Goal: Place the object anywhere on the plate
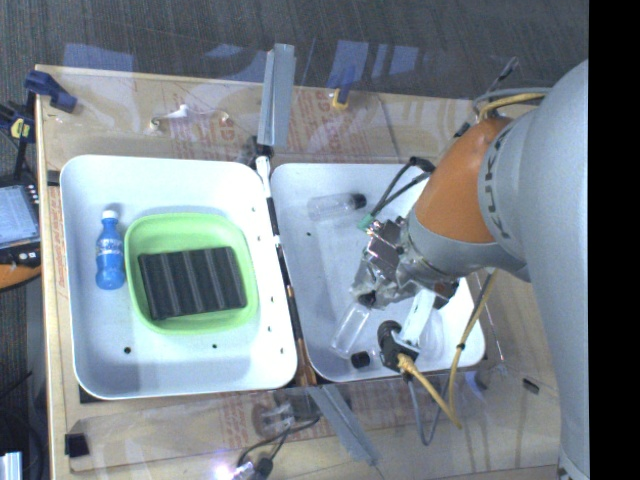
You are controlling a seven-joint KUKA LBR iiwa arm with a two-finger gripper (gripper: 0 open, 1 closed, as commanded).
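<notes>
Arm is in from the right, over the right-hand shallow white bin [300, 268]. Grey links, orange band above the wrist. Gripper [368, 286] is low over the middle of that bin; can't tell if it's open or closed, wrist hardware blocks the view.

Right bin contents: clear plastic bottle [335, 205] lying near the back edge, another clear plastic bottle [352, 326] lying just below the gripper, near the front.

Left-hand white bin [90, 358]: green square plate [188, 230] with a dark ribbed insert, roughly centred. Small blue bottle with white cap [109, 249] lies just beside the plate's left edge, on the bin floor.

Both bins sit side by side on the wooden bench [150, 103].
</notes>
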